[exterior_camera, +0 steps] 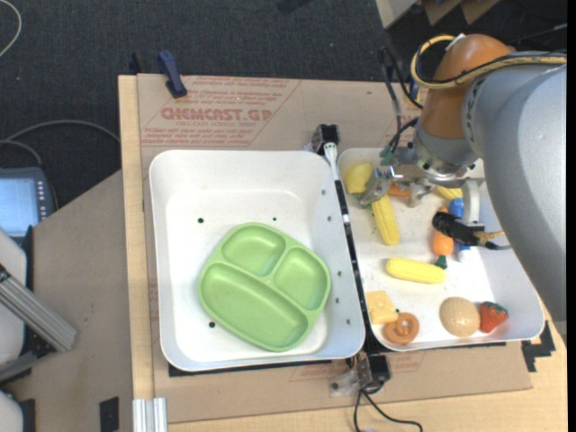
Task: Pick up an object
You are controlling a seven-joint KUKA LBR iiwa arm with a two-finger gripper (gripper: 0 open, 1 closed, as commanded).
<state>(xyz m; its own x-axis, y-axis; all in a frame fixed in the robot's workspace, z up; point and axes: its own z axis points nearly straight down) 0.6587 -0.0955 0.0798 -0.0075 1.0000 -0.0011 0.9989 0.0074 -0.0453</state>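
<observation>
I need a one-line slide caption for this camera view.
Gripper lowered over corn cob in toy-food bin; green tray alongside.

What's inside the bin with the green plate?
Just the green plate, lying flat in the left bin. Its three sections look empty. Whatever is under the plate is covered.

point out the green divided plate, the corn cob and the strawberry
green divided plate [263,284]: camera view, on the ridge between its compartments
corn cob [385,220]: camera view, middle of the cob
strawberry [493,317]: camera view, on its red body
</observation>
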